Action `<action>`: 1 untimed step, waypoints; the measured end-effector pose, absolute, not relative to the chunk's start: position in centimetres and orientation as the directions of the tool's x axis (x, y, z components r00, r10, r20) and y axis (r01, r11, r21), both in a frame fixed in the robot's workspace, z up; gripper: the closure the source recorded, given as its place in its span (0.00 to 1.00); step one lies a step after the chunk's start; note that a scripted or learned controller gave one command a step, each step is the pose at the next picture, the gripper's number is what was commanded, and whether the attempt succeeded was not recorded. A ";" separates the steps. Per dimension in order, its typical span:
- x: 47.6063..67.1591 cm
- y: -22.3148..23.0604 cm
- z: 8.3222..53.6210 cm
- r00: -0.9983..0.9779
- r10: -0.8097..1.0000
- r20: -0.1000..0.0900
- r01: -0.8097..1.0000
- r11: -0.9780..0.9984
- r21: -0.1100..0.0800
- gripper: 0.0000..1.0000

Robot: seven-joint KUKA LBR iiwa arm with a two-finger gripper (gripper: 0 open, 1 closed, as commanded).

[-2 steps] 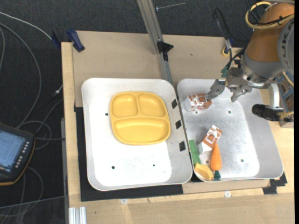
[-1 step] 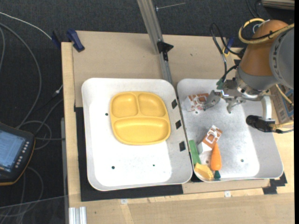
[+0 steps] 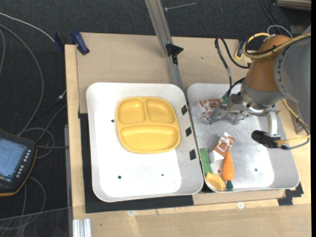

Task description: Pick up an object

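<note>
We see the gripper point(image 3: 217, 113) at the right bin's far left, touching a carton point(image 3: 209, 106); we cannot tell its state.

Two white bins are sitting side by side on the counter point(image 3: 74, 107): left bin point(image 3: 98, 147), right bin point(image 3: 276, 172). One yellow divided plate point(image 3: 147, 124) is lying in the left bin. Two patterned cartons point(image 3: 209, 107) point(image 3: 224, 144), one carrot point(image 3: 227, 166), one green piece point(image 3: 205, 161) and one yellow piece point(image 3: 215, 181) are lying in the right bin.
</note>
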State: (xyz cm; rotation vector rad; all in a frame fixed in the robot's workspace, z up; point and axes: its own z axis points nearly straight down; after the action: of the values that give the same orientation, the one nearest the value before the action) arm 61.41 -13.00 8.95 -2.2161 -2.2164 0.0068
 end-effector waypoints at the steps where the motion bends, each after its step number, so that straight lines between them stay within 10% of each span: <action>1: 61.7 -13.0 10.4 0.000 1.000 0.002 1.000 0.000 0.000 1.00</action>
State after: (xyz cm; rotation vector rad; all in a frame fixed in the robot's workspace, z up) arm 61.66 -12.97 10.44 -2.2200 -2.2211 -0.0028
